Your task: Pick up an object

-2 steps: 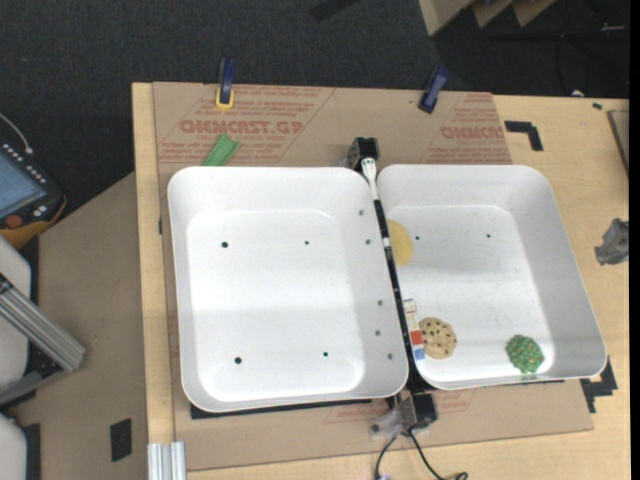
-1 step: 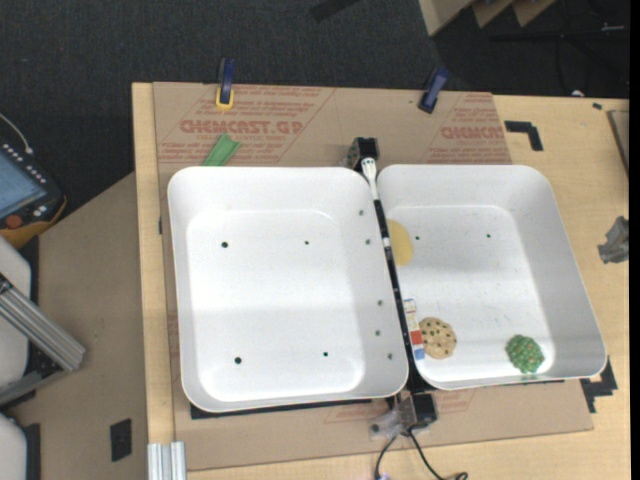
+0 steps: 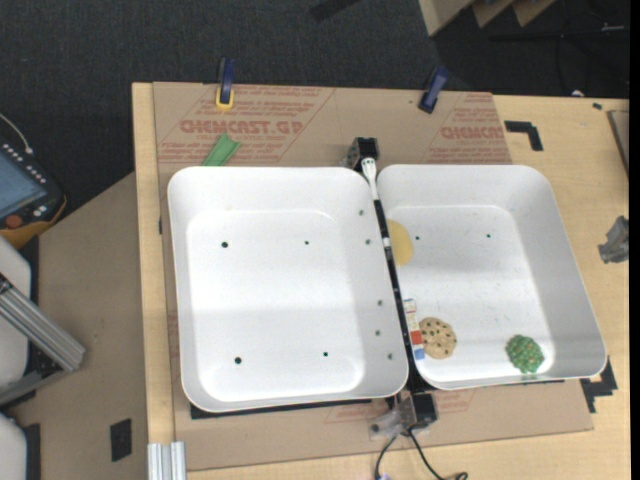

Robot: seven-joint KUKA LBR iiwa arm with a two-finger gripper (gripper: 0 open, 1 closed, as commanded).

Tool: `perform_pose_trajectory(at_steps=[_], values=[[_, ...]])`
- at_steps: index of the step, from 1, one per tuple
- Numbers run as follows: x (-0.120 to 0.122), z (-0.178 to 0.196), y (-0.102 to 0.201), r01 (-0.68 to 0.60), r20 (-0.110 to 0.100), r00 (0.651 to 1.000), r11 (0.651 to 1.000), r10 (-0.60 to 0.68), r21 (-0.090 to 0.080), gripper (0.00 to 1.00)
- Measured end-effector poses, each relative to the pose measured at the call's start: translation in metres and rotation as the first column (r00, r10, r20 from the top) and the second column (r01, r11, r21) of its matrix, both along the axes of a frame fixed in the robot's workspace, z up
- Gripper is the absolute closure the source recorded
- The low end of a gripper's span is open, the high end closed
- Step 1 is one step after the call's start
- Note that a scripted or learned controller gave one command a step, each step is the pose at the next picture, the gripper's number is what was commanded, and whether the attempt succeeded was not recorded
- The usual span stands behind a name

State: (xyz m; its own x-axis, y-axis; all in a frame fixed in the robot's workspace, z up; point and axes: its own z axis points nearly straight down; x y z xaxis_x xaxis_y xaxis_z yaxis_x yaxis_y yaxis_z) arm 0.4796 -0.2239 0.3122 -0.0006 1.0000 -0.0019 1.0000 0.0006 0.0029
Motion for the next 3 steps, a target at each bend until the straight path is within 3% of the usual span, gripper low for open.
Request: perform_pose_trajectory(at_steps=[3], values=[[-0.0001, -0.0008, 0.0, 0.0, -0.001, 1.0, 1.0, 0.0, 0.001, 1.0]])
